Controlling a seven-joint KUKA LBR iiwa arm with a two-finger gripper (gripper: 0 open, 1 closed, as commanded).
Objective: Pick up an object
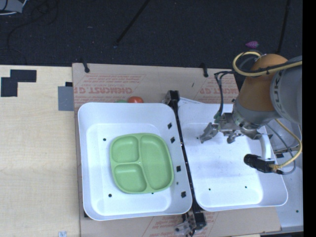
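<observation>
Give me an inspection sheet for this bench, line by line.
Surface: two white bins side by side, left bin and right bin, on a cardboard sheet.
Job's things: green divided plate lying flat in the left bin.
Clutter: small orange-red thing behind the left bin.
End effector: end effector over the right bin, nothing seen in it.
Cables: yellow hose looped at the wrist; dark cables behind the bench.
Surroundings: dark floor, wooden table.

The arm (269, 90) reaches in from the right, its orange band above the wrist. The gripper (216, 132) hangs low over the right bin's (232, 191) upper half, fingers spread apart and holding nothing.
</observation>
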